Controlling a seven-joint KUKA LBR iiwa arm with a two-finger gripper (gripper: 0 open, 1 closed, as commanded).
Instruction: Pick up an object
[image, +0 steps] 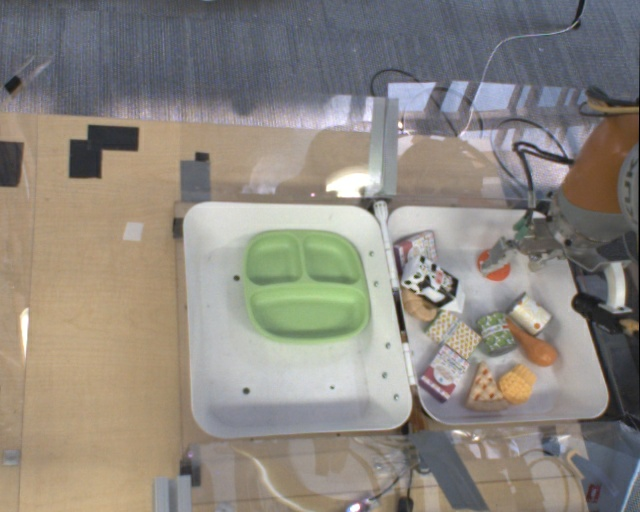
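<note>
Waffle (517, 383) and pizza slice (485, 388) lying nearest. Claw (522, 240) hovering beside red-white piece (493, 262); claw state unclear. Piece looking light, stiff, probably slippery; gripping across middle seeming safest.

A small red and white object (494, 262) lies in the far part of the right bin (590, 400), just beside the gripper (520, 243). Nearer and to the left, small toy food items (470, 350) lie scattered: packets, a waffle, a carrot-like piece, a cow-patterned carton.
</note>
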